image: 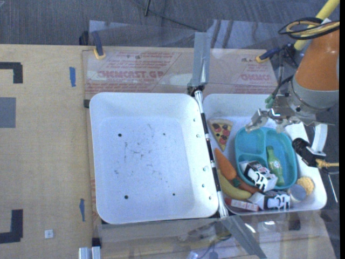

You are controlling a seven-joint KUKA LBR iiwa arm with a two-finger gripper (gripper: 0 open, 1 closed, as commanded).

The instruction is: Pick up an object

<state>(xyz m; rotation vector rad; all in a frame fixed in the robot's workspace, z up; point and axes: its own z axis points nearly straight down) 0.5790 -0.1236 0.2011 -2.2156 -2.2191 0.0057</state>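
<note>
The place looked like a robotics lab. The tabletop was plain plywood with pieces of blue tape and black marks on it. Two white bins were fixed side by side, and clamps held a clear sheet behind them. The grey and orange arm carried loose cables. The floor was grey carpet, as in a research room.

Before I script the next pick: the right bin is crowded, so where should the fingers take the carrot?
Probably its thick upper end, from above. The carrot lies slanted along the right bin's left wall, its lower tip beside the banana, its top clear of the blue tray.
</note>
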